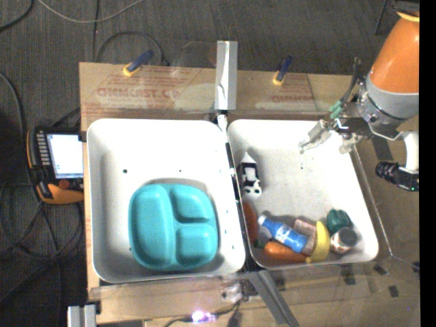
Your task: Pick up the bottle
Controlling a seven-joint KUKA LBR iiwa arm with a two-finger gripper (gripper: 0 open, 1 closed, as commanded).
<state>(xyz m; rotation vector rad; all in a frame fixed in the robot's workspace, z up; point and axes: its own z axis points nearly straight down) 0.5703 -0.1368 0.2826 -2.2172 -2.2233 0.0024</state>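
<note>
Bench [95, 94] is brown board, w/ two white bins side by side on it. I'll place everything off the right bin [368, 203], since that's where the work is.

Left bin [102, 182] sits touching the right bin's left wall. It holds a teal divided tray [174, 227], three compartments, lying flat toward that bin's near side, well apart from the right bin's contents.

My arm [398, 60], grey w/ the orange band, comes in over the right bin's far right corner. My gripper [315, 139] hangs over the far part of the right bin, above bare white floor, tilted w/ tips pointing toward the bin's left. My fingers look slightly spread, nothing between them.

The bottle [285, 232] lies on its side at the right bin's near edge, approx centre of the pile there: blue label, white neck pointing toward the bin's left wall. It's well apart from my gripper.

Around the bottle: an orange carrot-like piece [283, 252] just beside it on the near side, a yellow item [321, 242] touching its right end, a dark green item [338, 219] and a grey round thing [345, 238] further toward the bin's right wall. A red-brown piece [250, 218] lies along the left wall.

A small black-and-white toy [250, 178] sits against the right bin's left wall, mid-depth.
</note>
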